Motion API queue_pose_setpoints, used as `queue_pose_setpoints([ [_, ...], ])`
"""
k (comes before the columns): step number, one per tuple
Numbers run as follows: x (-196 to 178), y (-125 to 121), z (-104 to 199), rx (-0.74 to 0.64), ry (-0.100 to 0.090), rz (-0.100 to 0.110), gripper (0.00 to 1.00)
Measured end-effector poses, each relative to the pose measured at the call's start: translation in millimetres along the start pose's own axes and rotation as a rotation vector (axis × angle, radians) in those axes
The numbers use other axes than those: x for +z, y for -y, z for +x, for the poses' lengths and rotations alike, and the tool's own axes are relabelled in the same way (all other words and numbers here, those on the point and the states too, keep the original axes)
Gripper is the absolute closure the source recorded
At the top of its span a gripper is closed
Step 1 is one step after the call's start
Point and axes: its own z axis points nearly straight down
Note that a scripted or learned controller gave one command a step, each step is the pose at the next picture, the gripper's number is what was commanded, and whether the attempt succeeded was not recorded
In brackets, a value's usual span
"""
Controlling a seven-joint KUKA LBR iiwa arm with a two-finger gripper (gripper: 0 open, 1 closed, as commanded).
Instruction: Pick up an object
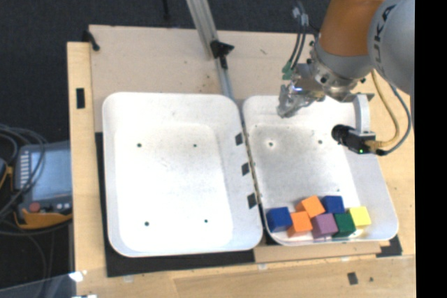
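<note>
blocks (320, 215) sat bunched at the near edge of the right bin (293, 157), blue, orange, purple, green, yellow | gripper (290, 102) hung over that bin's far edge, well apart from them | fingers' state: could not tell | left bin (171, 171) alongside on the surface (140, 59)

- The arm (380, 10) enters from the right edge of the camera view, at the upper right corner.
- The grey link sits at the far right; the orange band (349, 10) lies directly above the wrist.
- The wrist (335, 73) points down and to the left.
- Dark cables run along the left side of the wrist.
- The gripper (288, 108) hangs below the wrist, tips lowermost and angled left.
- A small black unit with a green light (351, 138) hangs on a bracket beneath the wrist.
</note>
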Motion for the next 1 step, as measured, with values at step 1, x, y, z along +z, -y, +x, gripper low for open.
queue_pose_setpoints([
  [1, 0.9, -10.7, 51.2, 0.0, 0.001, -0.002, 1.0],
])
